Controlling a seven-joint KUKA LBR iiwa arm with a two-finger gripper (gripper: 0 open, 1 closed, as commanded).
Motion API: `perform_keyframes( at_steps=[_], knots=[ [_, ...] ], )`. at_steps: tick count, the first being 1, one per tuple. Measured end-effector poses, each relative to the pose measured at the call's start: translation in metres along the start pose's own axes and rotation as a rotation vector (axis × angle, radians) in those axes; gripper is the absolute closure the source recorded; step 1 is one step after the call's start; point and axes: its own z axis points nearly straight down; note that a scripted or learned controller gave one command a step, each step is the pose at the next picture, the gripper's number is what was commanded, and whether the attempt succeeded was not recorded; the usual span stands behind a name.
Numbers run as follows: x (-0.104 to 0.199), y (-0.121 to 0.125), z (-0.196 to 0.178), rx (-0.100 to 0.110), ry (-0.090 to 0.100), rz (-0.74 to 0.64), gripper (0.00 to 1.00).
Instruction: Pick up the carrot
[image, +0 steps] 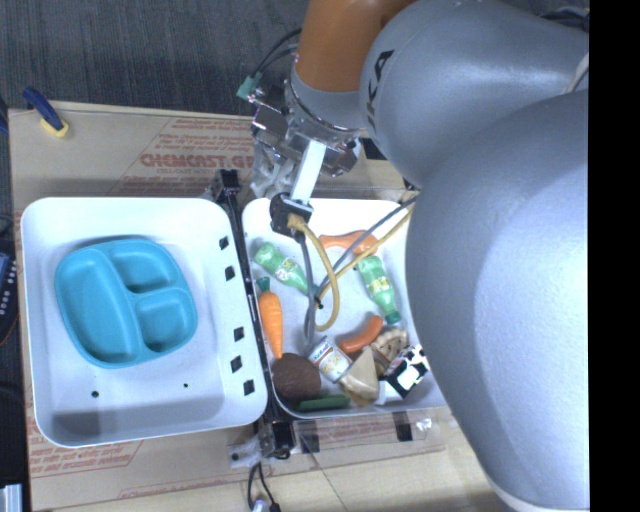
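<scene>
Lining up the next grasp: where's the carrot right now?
In the camera view, the carrot lies in the right bin by its left wall, between a green bottle farther back and a brown lump nearer the front.

Orange carrot (271, 321), green top, lying lengthwise by right bin's left wall.

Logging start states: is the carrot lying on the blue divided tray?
No, the carrot lies among the clutter in the other bin, beside its wall nearest the blue tray.
</scene>
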Motion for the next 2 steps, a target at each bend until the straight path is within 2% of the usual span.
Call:
perform_keyframes(
  at_steps=[1,2],
  knots=[
    [-0.042,0.066,0.012,0.002,-0.004,-0.568,1.0],
    [-0.025,0.011,0.096,0.01,-0.001,-0.753,1.0]
  ],
)
